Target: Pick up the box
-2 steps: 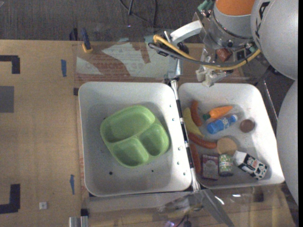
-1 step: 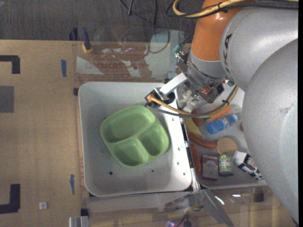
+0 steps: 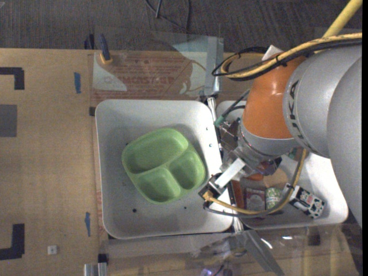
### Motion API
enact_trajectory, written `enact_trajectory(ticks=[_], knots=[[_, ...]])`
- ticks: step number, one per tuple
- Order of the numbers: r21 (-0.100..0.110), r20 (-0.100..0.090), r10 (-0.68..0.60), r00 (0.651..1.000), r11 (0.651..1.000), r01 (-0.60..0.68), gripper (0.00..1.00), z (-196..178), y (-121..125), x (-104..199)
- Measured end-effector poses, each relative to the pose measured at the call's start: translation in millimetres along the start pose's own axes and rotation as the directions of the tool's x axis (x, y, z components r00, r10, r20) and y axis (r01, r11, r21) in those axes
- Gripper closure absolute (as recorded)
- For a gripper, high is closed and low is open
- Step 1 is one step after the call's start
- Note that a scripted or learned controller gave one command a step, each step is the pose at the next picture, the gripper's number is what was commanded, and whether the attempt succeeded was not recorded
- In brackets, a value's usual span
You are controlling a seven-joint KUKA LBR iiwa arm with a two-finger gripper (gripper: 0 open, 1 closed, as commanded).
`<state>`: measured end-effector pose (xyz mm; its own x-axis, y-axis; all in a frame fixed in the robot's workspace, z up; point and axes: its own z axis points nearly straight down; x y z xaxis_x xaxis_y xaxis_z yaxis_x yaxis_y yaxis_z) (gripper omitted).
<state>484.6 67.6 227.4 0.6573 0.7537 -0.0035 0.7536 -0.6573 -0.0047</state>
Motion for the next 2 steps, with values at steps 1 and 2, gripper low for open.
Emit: enact_trajectory(ticks=[1, 2], knots=[[0.001, 0.001, 0.0, 1.0, 1.0, 0.0, 1.0, -9, 0, 0], [-0.001, 0.0, -0.051, 0.999, 0.999, 0.051, 1.0, 103, -81, 99]])
